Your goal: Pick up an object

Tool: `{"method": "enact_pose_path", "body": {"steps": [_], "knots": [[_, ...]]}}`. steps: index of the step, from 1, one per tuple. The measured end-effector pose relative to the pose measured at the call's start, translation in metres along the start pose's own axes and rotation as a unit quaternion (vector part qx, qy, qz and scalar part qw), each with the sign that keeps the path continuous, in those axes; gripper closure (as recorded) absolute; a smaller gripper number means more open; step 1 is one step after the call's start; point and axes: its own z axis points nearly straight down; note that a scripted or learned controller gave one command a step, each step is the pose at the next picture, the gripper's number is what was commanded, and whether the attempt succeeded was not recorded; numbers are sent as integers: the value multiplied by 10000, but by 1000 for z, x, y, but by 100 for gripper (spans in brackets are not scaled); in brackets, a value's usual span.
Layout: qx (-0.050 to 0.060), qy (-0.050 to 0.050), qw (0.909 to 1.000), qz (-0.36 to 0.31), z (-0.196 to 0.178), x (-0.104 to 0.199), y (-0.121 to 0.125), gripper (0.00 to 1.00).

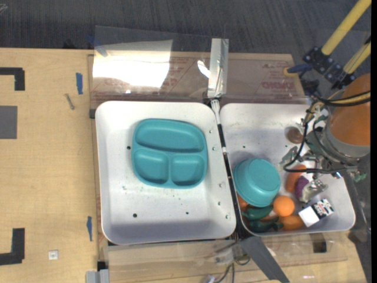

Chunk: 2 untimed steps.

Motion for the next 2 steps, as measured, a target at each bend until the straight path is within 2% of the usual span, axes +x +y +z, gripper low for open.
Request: {"method": "enact_pose_path", "body": {"steps": [1, 2], "knots": [[19, -29, 10000, 35, 38, -3, -6, 0], [16, -51, 10000, 20, 29, -6, -4, 100]]}}
